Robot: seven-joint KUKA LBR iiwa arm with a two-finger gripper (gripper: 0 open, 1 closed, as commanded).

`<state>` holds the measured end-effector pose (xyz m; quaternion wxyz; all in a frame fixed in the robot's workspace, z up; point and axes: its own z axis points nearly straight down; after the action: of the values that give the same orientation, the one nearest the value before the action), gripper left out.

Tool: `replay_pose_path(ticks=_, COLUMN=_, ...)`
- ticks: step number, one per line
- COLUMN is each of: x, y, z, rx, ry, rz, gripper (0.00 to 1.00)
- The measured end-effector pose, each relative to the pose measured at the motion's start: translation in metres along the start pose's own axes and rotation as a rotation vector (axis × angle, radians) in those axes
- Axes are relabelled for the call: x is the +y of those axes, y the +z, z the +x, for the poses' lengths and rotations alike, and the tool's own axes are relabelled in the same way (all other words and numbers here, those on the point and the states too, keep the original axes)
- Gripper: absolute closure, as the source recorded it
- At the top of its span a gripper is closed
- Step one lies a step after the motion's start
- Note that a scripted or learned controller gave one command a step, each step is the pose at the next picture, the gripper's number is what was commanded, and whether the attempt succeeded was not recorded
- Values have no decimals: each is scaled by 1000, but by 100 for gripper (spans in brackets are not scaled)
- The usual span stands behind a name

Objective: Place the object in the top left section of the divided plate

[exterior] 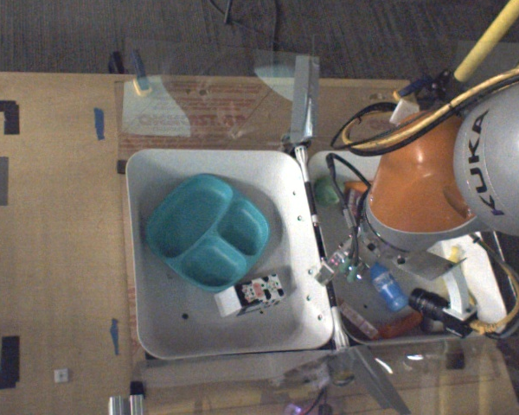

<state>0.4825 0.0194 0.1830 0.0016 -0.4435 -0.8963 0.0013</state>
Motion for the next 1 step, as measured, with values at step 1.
replay_pose_path(ticks=1, x=-8, y=0, z=-4, rx=0, ry=408, rz=-1, gripper=100)
